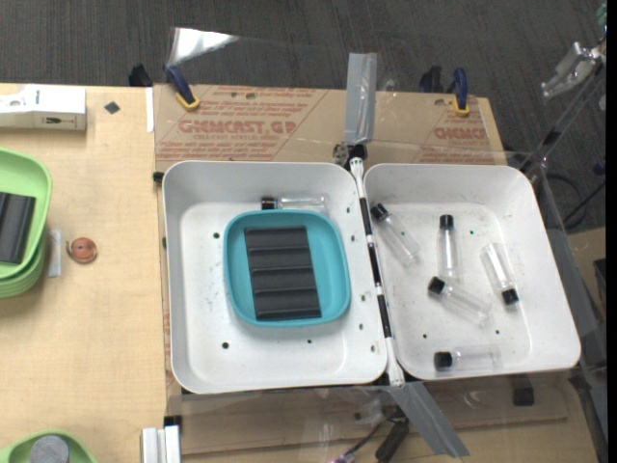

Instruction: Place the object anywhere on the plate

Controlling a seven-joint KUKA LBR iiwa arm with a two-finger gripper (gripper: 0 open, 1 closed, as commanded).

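A teal square plate [334, 258] lies in the left white bin [193, 287], with a black ribbed insert [281, 272] resting on it. One clear tube with a black cap [291, 203] lies in that bin just behind the plate's far edge, off the plate. Several more clear, black-capped tubes lie scattered in the right white bin [540, 345], among them one near the divider [394, 232], one upright in the picture [446, 243] and one at the front [467, 359].
A green tray [29, 210] holding a black block sits at the left edge of the wooden bench. A white box [40, 109] and a small orange disc [83, 250] lie nearby. Blue-and-yellow clamps [179, 87] hold cardboard behind the bins.
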